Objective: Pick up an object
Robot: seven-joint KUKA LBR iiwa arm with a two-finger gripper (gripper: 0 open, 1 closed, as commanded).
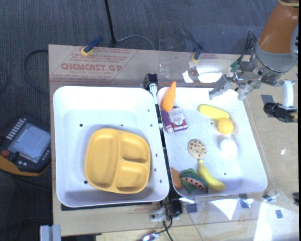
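Observation:
My gripper [229, 91] hangs over the far edge of the right bin [255, 154], its two fingers spread open with nothing between them. Just below it in the bin lie a yellow oblong fruit [213, 111], a yellow ball [225, 126] and a white egg [228, 146]. A carrot [168, 95] and a purple carton [174, 119] rest along the bin's left wall. A cookie [195, 147] sits mid-bin. At the near end are a banana [210, 178] and a watermelon slice [192, 181].
The left bin [70, 134] holds a yellow divided plate [118, 159]. A black divider [158, 124] runs between the bins. The arm's orange-banded wrist [278, 26] stands above the right bin's far right corner. A pendant [21, 144] lies on the floor at left.

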